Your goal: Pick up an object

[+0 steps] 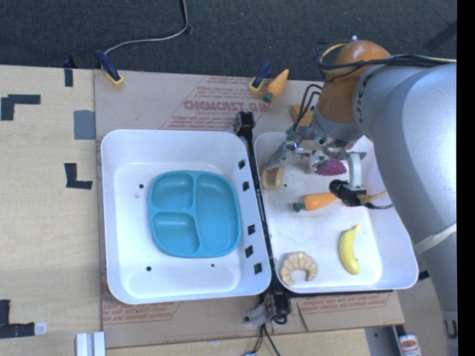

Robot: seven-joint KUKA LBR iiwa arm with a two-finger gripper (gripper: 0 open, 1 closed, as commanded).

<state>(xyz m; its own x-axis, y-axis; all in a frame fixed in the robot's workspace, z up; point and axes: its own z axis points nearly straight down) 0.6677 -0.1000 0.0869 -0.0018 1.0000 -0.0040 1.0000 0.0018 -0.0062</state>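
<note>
My gripper (pixel 291 156) hangs low over the back left part of the right bin (pixel 393 269), under the orange wrist band. A small tan piece (pixel 273 177) lies just below and to the left of it, against the bin's left wall, touching or nearly touching the gripper's tip. A purple item (pixel 331 167) sits right beside the gripper, partly hidden by the wrist. An orange carrot (pixel 318 202) lies a little nearer the front. I see nothing held in the gripper.
A yellow banana (pixel 349 250) and a croissant (pixel 298 267) lie at the front of the right bin. The left bin (pixel 122 273) holds a blue divided plate (pixel 195 213). The grey arm covers the right bin's back right corner.
</note>
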